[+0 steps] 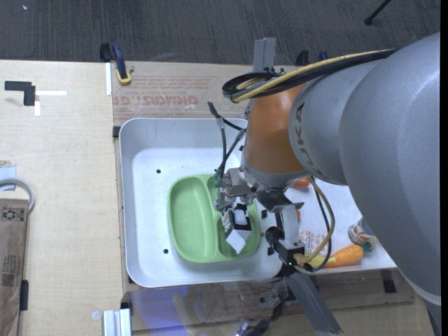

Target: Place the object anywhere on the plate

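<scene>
Low over the right side of the green plate (199,219) hangs the gripper (234,222), its dark body and white-marked parts crowded above the plate's right rim. Whether anything sits between them cannot be told from this angle, since the wrist and cabling cover that spot.

The plate is a pale green, shallow dish with rounded corners and a raised rim, its inner surface smooth and matte. It lies in the left white bin (140,180), toward the bin's middle and lower half, with bare white floor around its left and top sides.

The arm (364,131) comes in from the right as a broad grey mass, with the orange band (273,135) just above the wrist and black and yellow cables looping over it.

An orange carrot-shaped object (341,256) lies in the right bin (339,201), near that bin's lower edge, well apart from the plate. It is long and tapered, bright orange, with a yellowish end pointing left. A small multicoloured object (360,232) sits just above it, partly hidden by the arm; its shape cannot be made out. A further bit of orange (301,183) peeks out under the wrist.
</scene>
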You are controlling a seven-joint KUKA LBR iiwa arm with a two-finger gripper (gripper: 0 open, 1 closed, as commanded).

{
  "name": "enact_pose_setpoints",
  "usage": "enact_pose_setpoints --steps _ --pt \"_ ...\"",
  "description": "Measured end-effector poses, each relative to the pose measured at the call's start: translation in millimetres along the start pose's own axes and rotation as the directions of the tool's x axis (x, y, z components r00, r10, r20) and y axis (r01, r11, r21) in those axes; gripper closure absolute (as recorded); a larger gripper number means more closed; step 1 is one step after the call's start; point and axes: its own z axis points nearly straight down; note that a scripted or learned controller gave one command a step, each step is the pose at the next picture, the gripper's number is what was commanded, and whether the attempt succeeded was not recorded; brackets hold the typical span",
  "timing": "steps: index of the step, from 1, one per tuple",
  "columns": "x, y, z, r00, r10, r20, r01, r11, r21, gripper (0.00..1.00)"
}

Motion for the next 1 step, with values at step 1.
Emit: enact_pose_setpoints --steps 1 --pt "-0.4 0.2 -0.2 1.000 0.001 0.000 -0.001 1.000 -0.001 0.00"
